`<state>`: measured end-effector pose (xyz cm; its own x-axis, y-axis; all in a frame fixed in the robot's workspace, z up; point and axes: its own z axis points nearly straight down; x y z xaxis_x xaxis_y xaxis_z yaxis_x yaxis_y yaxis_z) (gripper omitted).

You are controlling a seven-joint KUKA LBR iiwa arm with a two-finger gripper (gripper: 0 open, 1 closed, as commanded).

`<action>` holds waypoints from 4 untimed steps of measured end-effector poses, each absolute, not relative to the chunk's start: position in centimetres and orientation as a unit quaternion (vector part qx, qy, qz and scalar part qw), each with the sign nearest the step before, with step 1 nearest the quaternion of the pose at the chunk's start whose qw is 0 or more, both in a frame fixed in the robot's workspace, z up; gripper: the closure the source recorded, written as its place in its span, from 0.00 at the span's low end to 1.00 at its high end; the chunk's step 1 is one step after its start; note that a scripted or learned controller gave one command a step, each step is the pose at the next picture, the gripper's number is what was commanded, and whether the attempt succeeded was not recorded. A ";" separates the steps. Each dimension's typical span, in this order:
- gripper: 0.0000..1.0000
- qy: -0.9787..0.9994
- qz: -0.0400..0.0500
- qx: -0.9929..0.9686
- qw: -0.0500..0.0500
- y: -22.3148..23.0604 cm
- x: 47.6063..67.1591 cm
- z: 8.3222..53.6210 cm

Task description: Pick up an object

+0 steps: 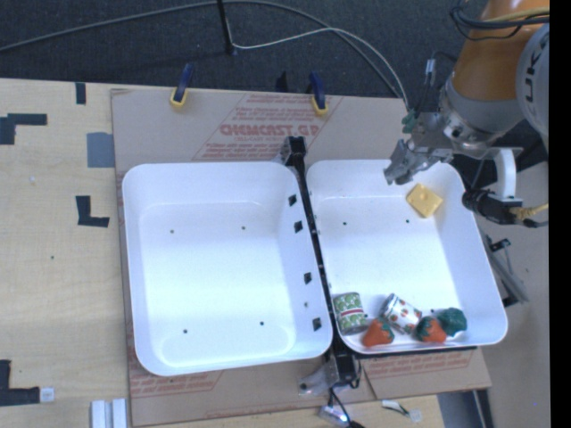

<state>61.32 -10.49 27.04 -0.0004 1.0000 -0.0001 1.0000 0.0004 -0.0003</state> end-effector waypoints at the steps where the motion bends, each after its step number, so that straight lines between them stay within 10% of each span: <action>1: 0.00 -0.706 0.001 -0.708 0.001 -15.4 59.3 23.3; 3: 0.00 -0.707 0.000 -0.707 0.000 -22.4 60.5 8.3; 4: 0.00 -0.708 -0.001 -0.706 -0.001 -22.3 66.8 8.5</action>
